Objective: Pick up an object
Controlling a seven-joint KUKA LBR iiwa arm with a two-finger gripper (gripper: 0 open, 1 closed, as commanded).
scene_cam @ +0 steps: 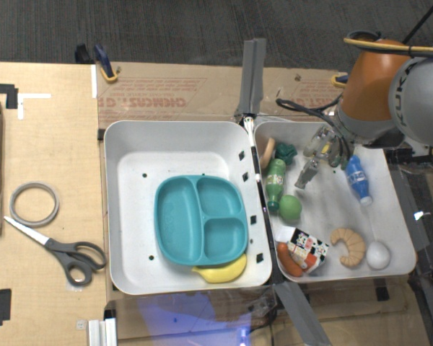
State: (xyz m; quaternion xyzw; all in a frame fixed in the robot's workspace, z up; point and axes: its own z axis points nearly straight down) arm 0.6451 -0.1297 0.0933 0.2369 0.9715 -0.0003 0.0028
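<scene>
While the gripper [319, 161] hangs with fingers spread, holding nothing, the green bottle [275, 181] lies at its eight o'clock in the right bin [397, 215], nothing picked yet.

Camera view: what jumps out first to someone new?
The teal divided plate fills the middle of the left bin, with a yellow banana peeking out from under its near edge. The right bin is crowded: green bottle, green ball, blue bottle, croissant, white ball. The gripper hangs over that bin's far end.
</scene>
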